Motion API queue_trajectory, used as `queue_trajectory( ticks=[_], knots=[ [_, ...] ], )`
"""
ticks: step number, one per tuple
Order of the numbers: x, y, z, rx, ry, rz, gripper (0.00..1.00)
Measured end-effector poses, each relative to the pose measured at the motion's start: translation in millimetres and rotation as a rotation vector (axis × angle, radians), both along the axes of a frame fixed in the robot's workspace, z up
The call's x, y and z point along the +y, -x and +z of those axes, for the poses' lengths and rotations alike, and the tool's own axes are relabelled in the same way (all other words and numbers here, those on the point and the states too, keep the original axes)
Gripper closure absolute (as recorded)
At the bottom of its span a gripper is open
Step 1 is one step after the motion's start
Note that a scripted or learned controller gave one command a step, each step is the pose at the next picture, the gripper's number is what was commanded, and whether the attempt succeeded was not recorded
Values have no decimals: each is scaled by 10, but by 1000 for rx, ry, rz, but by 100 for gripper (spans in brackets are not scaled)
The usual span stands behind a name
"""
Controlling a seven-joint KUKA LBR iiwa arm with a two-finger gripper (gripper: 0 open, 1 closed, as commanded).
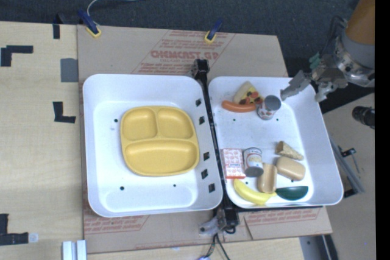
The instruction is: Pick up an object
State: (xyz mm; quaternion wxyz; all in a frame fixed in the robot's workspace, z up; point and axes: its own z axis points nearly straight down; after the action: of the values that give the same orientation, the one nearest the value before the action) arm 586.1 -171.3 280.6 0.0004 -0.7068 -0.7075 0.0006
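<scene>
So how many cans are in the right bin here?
2. One small can stands near the bin's far side, beside the hot dog and pizza slice. The other can lies in the near cluster, next to the red-and-white box. Others may be hidden.

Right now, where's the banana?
The banana lies at the near edge of the right bin, below the small red box, left of the dark green piece.
</scene>
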Motion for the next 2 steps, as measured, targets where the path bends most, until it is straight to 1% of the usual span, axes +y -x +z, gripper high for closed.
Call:
queue_trajectory(
  ticks=[1,2],
  knots=[
    [-132,114,-1765,3,-2,-1,0],
    [216,-320,-1940,-5,0,1,0]
  ],
)
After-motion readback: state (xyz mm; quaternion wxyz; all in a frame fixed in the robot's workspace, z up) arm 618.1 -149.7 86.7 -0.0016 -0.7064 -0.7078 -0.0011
